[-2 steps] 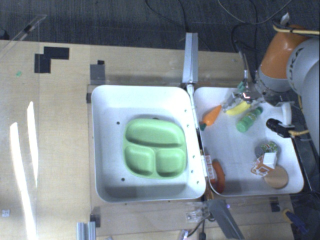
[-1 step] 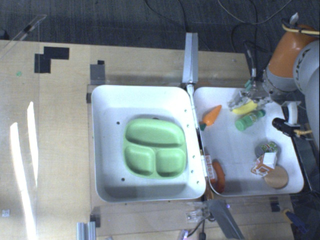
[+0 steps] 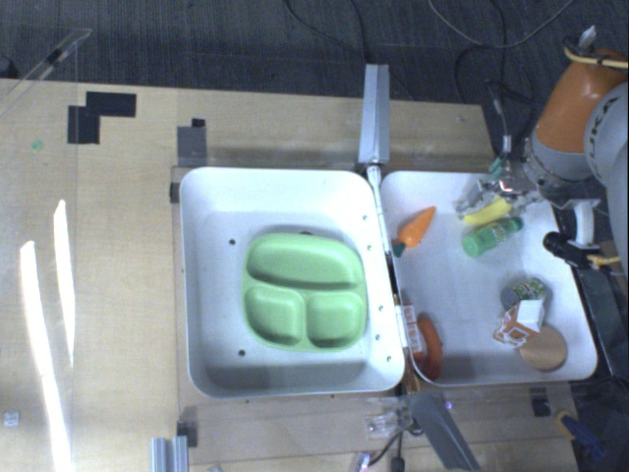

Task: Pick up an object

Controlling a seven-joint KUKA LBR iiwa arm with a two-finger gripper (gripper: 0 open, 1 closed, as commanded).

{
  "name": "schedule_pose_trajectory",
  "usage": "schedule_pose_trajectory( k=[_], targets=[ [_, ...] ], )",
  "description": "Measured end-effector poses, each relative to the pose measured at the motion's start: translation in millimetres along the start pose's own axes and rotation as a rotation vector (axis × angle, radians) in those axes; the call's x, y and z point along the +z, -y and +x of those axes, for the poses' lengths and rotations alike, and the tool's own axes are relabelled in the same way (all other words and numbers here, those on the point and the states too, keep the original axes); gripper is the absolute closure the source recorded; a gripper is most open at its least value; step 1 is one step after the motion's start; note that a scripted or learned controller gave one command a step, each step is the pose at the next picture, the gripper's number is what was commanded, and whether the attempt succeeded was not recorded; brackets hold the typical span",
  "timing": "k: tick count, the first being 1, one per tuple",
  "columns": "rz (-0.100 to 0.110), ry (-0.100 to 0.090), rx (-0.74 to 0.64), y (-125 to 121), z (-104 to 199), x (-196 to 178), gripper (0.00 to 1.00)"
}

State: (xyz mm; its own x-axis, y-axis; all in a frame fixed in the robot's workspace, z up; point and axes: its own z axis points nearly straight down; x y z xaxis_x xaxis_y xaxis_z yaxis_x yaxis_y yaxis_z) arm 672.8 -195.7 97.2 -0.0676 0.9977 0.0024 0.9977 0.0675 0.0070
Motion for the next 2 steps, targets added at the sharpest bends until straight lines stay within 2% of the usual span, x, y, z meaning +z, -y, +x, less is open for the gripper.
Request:
schedule_pose_trajectory(
  k=[1,2],
  targets=[
    [-0.016,0.006,-0.005,-5.7,-0.3,-21.8,1.00],
    [-0.001,0.005,0.106,-0.3,21.3,-109.3,1.00]
  ],
)
